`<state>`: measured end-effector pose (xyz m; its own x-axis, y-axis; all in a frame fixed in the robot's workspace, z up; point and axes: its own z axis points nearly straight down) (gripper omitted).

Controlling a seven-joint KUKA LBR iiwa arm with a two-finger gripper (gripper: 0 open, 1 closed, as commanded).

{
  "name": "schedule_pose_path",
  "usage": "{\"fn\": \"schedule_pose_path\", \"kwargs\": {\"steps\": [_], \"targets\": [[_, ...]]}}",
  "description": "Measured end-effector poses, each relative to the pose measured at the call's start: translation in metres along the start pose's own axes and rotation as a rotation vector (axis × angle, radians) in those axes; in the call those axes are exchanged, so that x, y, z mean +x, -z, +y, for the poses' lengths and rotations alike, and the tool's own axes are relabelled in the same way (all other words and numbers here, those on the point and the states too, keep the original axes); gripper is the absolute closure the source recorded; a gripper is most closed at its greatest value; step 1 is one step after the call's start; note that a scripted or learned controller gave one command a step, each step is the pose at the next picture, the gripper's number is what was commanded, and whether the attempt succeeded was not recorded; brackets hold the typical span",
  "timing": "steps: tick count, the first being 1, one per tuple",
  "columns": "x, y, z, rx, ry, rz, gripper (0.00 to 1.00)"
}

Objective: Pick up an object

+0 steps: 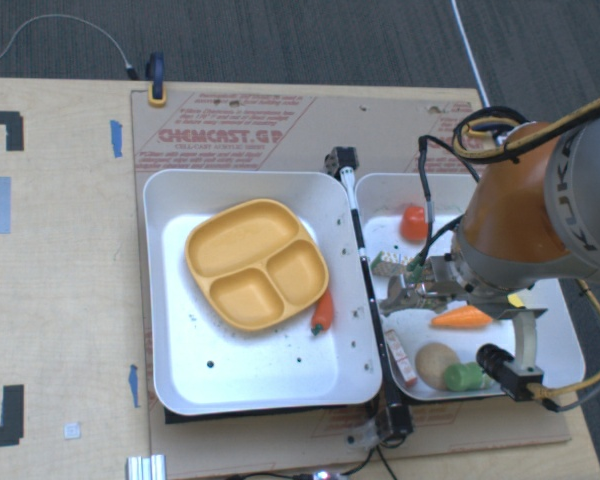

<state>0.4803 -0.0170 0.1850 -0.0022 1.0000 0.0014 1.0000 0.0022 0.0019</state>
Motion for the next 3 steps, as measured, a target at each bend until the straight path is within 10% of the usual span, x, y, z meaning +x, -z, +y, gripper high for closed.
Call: {"fn": "schedule_pose_path", "kwargs": {"steps": [2,3], "targets": [[-0.038,0.000,0.009,0.000,-0.003,-0.003,1.00],[0.059,-0.001,0.087,0.001,0.001,-0.001,1.00]]}}
